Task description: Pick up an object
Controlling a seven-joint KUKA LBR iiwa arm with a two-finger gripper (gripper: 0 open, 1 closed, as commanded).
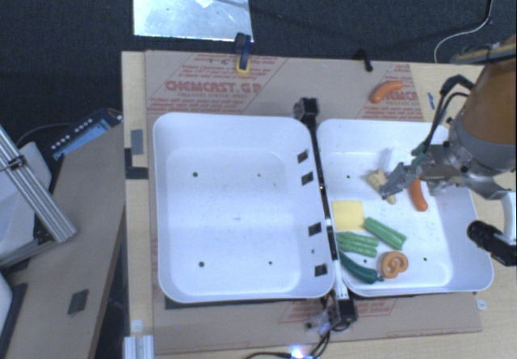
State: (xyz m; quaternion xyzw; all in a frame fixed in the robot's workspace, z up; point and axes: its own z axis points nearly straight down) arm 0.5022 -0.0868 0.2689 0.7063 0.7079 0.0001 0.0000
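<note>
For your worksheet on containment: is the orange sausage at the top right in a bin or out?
Out. The orange sausage lies on the cardboard beyond the right bin rim.

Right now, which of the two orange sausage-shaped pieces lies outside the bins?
The upper orange sausage, lying on the cardboard above the right bin. The other orange sausage lies inside that bin, beside the gripper.

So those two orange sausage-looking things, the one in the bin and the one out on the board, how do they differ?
The sausage in the right bin lies near the gripper, while the sausage on the board sits outside both bins, far from it. The bin one looks straighter and a deeper orange-red; the board one is curved and paler orange. The bin one points up-and-down in the view, the board one runs crosswise. Both are small, orange and sausage-shaped.
</note>
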